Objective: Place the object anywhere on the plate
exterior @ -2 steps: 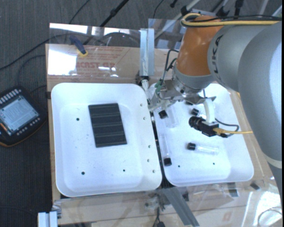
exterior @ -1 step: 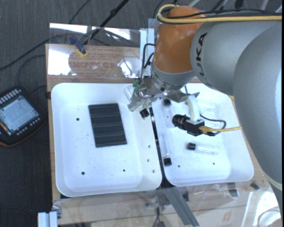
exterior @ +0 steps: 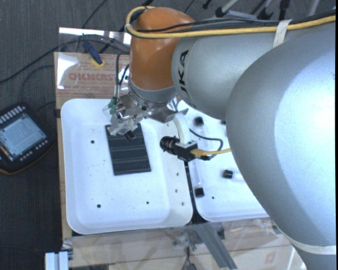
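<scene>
The grey KUKA arm (exterior: 259, 94) covers much of the right of the view and reaches over to the left white bin (exterior: 84, 173); the right white bin (exterior: 225, 201) lies partly beneath it. In the left bin, towards its upper middle, a dark ribbed rectangular plate (exterior: 129, 153) lies flat. The gripper (exterior: 123, 121) hangs over the plate's far end, close above it. Whether it is open or closed cannot be told from this angle, nor whether it holds anything. A small dark shape (exterior: 130, 133) at its tip, against the plate's far edge, may be the object, but it is too small to be sure. A few small black pieces (exterior: 227, 174) lie scattered in the right bin, well apart from the plate. Judged as a placing step, the gripper is near the plate's edge, so a release nearer the middle of the ribbed face, made low, would be safer. The object would then have less chance of rolling off onto the bin floor.
</scene>
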